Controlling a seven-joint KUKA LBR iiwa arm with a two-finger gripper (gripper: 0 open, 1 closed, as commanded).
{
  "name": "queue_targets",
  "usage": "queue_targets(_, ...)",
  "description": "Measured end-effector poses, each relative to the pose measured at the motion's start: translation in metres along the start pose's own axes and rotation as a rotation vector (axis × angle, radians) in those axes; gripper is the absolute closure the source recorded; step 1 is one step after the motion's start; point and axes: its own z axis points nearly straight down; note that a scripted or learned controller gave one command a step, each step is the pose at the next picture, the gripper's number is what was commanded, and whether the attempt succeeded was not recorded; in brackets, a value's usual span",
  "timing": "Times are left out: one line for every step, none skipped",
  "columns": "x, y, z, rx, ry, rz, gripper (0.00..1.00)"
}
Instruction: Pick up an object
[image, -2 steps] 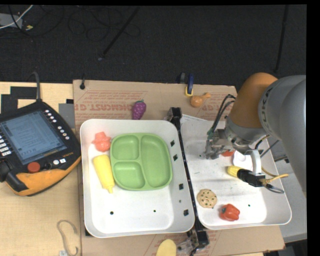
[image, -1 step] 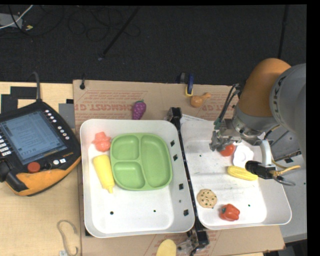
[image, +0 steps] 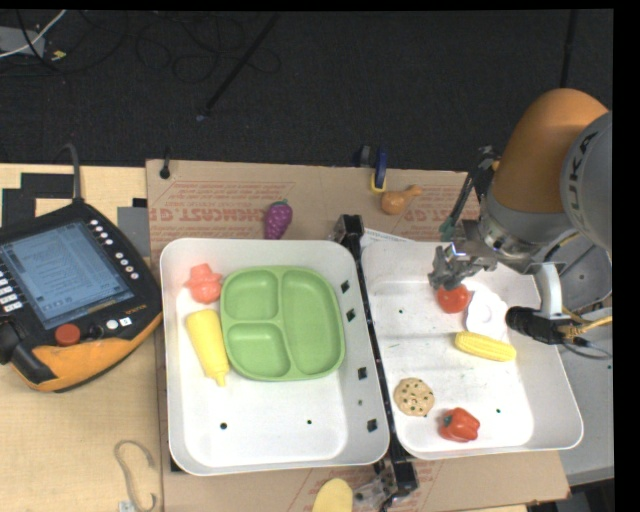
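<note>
My gripper (image: 449, 272) hangs low over the upper part of the right bin (image: 560, 400). A small red fruit (image: 454, 299) lies directly beneath its tip, touching or nearly touching it. Just right of the fruit is a white piece (image: 486, 312). Further forward in the same bin lie a yellow corn cob (image: 485, 347), a round cookie (image: 413, 397) and a red pepper (image: 459, 425). The grey arm with its orange band (image: 545, 140) comes in from the upper right.
The left bin (image: 260, 430) holds a green divided plate (image: 282, 324), a yellow bottle (image: 208, 343) and a pink toy (image: 203, 284). Purple grapes (image: 278, 218) and an orange toy (image: 398, 199) lie behind the bins. A control pendant (image: 70, 290) sits at the left.
</note>
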Motion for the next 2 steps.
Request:
queue_targets(-0.001, 0.000, -0.019, 0.001, 0.000, 0.000, 1.00)
queue_targets(0.044, -0.031, -0.009, 0.008, 0.002, -0.002, 1.00)
